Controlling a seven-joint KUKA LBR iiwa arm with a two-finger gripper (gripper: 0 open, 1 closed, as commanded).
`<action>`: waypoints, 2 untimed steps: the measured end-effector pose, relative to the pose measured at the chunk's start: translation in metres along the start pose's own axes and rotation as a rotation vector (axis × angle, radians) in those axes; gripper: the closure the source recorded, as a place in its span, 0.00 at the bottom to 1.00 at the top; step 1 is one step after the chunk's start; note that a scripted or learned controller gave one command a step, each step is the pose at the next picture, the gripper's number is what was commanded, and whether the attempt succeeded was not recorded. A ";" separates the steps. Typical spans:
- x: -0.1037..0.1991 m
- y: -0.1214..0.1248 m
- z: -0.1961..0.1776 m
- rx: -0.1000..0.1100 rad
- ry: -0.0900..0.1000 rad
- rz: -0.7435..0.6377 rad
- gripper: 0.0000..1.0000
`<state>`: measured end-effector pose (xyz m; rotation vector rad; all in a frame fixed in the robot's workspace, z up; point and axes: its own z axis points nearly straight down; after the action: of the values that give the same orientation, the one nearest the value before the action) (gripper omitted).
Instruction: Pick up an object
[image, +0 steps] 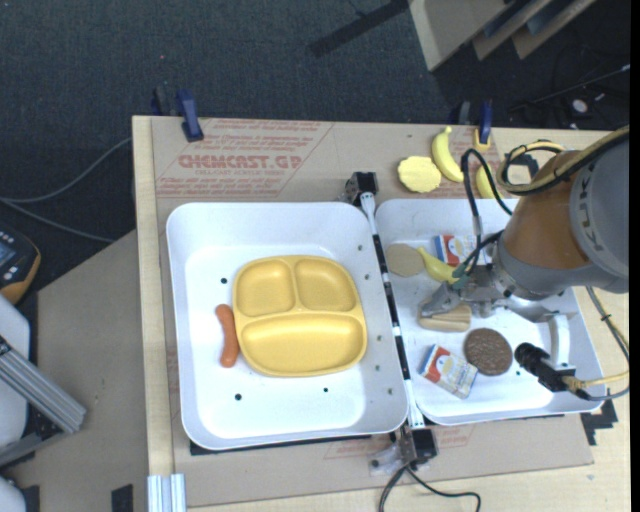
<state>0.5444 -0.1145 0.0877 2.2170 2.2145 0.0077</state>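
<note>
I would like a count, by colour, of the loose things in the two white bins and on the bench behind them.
Yellow: 4: divided plate, banana, banana, round piece
Orange: 1: sausage
Brown or tan: 3
Printed cartons: 2
Total: 10

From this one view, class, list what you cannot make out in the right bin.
1. Gripper: whether it holds anything; too small and dark against the clutter.
2. Carton: its right part is behind the arm.
3. Right bin: its far right side lies under the arm.
4. Packet: its print is too small to read.
</note>
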 end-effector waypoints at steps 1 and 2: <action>0.000 0.001 -0.011 -0.003 0.000 0.000 1.00; 0.000 0.001 -0.010 -0.001 0.001 0.000 0.00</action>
<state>0.5450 -0.1142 0.0979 2.2168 2.2142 0.0100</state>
